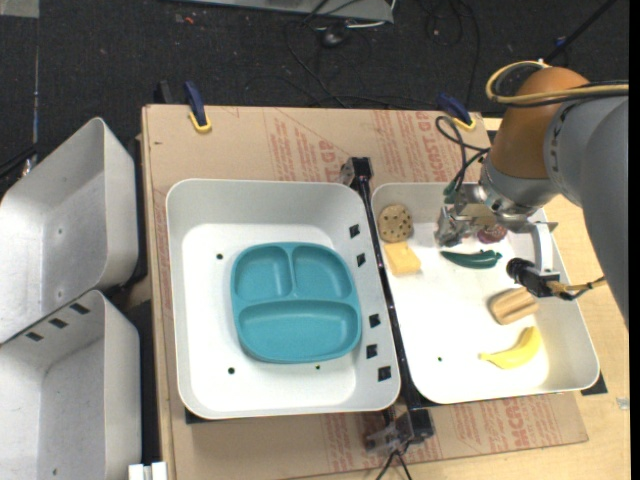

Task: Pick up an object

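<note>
Camera view: gripper (458,226) low in right bin (570,368), upper part of frame; jaw state cannot tell. Green pod (472,258) just below-right of it, long axis left-right. Cookie (396,222), yellow block (403,259) to left; banana (513,351) well below.

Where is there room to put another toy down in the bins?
Right bin: bare floor in the middle, between the yellow block and the banana. Crowded at the top, around the cookie and gripper. Left bin: bare strips around the teal plate.
</note>
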